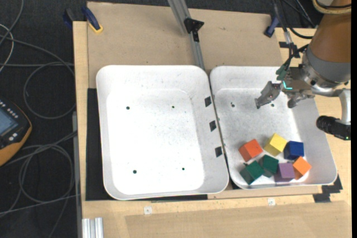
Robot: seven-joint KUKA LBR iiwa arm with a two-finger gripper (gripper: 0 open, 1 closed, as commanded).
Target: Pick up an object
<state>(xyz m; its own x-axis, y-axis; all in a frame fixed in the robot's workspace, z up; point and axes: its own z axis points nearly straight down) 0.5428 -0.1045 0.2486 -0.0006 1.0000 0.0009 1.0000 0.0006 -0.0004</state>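
Several small blocks cluster at the near end of the right bin [241, 86]: an orange-red block [251, 149], a yellow block [275, 144], a blue block [294, 149], an orange block [302, 165], a purple block [285, 170] and two dark green blocks [270, 164] [252, 171]. My gripper [279, 97] hovers over the middle of the right bin, above and behind the blocks. Its two fingers are spread apart with nothing between them.
The left bin [111, 92] lies beside the right one, with a row of black clips [212, 125] along their shared edge. A slanted metal pole [177, 3] rises behind the bins. Cables lie on the floor at the left.
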